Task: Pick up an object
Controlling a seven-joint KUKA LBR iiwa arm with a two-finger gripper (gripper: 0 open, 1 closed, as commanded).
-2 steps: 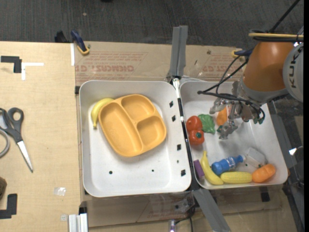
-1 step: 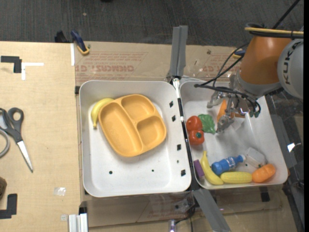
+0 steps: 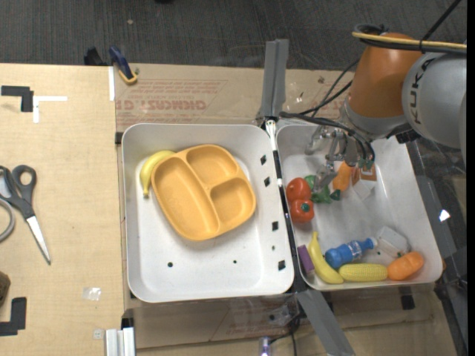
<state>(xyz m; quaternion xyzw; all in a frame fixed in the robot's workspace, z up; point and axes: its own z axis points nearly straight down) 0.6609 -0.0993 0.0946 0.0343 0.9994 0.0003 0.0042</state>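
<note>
Right now your pincer (image 3: 340, 156) hangs low over the far part of the right bin (image 3: 413, 199), and an orange carrot-like toy (image 3: 341, 177) sits just under its tips — you cannot tell from this angle whether the pincer is wide, narrow, or gripping it. That toy's long axis runs on a slant, upper end toward the arm, lower end toward the green piece (image 3: 320, 194) beside the two red tomatoes (image 3: 300, 200). Along the near wall you have a small banana (image 3: 322, 261), a blue bottle (image 3: 349, 251), a corn cob (image 3: 363, 272) and an orange fruit (image 3: 405, 265). The left bin (image 3: 200, 273) holds a yellow divided plate (image 3: 202, 191) with a banana (image 3: 152, 169) touching its far-left rim.
</note>
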